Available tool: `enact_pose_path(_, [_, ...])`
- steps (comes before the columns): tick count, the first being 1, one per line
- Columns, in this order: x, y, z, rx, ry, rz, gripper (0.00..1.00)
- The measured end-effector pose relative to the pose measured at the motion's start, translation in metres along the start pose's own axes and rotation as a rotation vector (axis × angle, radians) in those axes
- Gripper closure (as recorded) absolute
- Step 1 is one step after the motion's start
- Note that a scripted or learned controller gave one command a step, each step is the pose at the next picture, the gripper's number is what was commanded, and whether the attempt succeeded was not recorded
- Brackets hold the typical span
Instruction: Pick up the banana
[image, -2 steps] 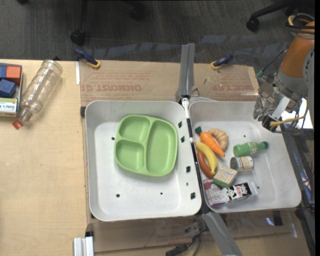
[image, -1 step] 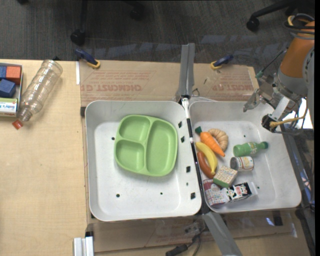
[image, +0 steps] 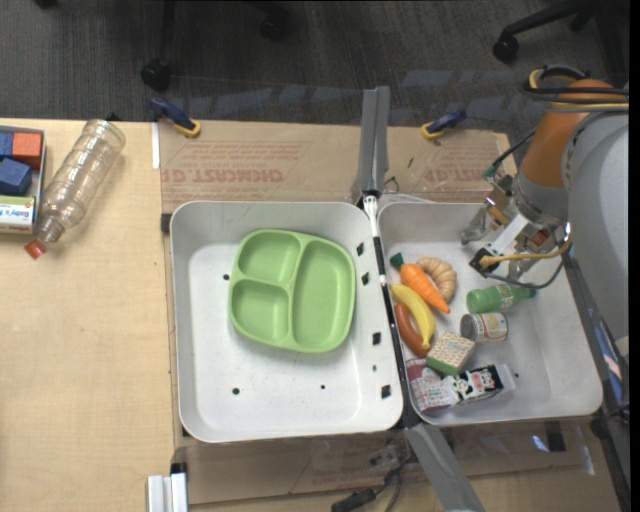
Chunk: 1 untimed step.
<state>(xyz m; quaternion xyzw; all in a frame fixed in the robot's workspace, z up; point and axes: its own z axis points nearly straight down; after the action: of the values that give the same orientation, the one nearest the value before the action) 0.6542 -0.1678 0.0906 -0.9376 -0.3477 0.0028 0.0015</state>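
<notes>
One gripper (image: 492, 250) — aperture unclear, nothing seen held; banana (image: 416, 312) apart — right bin (image: 560, 385)

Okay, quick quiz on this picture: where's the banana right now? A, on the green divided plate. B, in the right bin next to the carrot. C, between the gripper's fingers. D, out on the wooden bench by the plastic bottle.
B: the banana lies in the right bin, against the carrot, while the gripper sits apart near the bin's upper right.
</notes>
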Motion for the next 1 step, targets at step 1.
enact_pose_path(1, [-0.0566,0.0013,-0.0018,0.006,0.016,-0.061,0.0])
